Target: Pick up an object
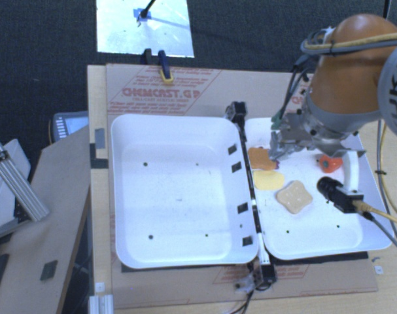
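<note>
Claw (278, 152) first: we see it low over the right bin (316, 244), at the end of the arm (355, 57) that reaches in from the right. From this slant we cannot tell whether it is open or closed.

Now we sweep from the left. We start at the left bin (123, 195), where we find just a white floor and nothing worth a grab. We cross the divide into the right bin, and the first thing we meet is the flat orange piece (259, 157), lying on the floor at the bin's left wall with the claw just beside it, perhaps touching its right edge. Next to it, nearer to us, lies the yellow piece (268, 180), and then the tan toast-like slice (294, 197). Further right, a small red-orange item (329, 163) peeks out beneath the wrist.

Our read is that the approach is made but the pick is not yet done. Everything we see rests flat on the floor, and nothing looks lifted. Closing on the orange piece and raising it is what remains.
</note>
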Available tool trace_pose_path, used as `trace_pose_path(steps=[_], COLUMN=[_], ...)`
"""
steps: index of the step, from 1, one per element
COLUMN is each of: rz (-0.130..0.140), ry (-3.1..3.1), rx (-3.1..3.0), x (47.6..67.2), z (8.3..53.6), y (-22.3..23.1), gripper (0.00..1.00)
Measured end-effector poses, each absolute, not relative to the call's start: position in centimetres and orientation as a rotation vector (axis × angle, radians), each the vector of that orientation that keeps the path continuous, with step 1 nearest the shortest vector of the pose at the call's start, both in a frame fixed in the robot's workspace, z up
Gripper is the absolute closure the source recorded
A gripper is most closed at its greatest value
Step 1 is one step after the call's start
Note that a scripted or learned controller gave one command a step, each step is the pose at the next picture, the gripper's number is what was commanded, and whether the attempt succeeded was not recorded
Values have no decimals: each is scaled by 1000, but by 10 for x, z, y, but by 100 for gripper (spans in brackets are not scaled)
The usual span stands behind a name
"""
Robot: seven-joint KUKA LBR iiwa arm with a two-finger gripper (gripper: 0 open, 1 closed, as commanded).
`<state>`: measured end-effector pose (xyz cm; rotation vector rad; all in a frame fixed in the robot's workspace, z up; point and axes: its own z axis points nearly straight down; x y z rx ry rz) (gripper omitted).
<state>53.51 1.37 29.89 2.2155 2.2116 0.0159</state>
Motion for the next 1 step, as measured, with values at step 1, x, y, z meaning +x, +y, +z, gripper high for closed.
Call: trace_pose_path(steps=[1], rz=[16], ry=[2227], rx=[2207], x=[534], z=[385], y=[66], gripper=[100])
